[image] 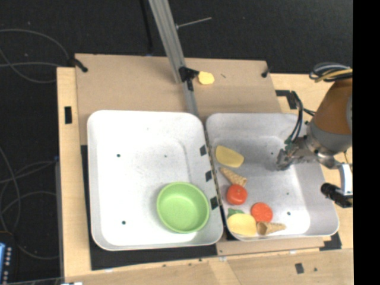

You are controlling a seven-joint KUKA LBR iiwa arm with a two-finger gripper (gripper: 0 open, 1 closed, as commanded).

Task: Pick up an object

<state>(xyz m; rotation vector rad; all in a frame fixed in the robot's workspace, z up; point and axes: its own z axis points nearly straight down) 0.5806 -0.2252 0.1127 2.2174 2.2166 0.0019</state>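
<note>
End effector (284,159) low over right bin (261,129), near its right side; finger state can't tell, nothing seen held. Yellow piece (228,156), cone (233,176), red ball (237,194) along left wall. Green bowl (183,207) in left bin (130,141).

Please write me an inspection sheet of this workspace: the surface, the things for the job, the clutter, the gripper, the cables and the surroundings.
Surface: wooden bench bearing a left bin and a right bin, both white and shallow.
Job's things: in the right bin, a pale yellow piece, an ice-cream cone, a tomato, an orange-red ball, a lemon and a second cone.
Clutter: a green bowl in the left bin; a small yellow piece on the bench behind the bins.
Gripper: gripper low over the right bin, apart from the toys; nothing seen in it.
Cables: black cables along the arm; thin wires on the floor.
Surroundings: dark floor; a slanted metal pole.
</note>
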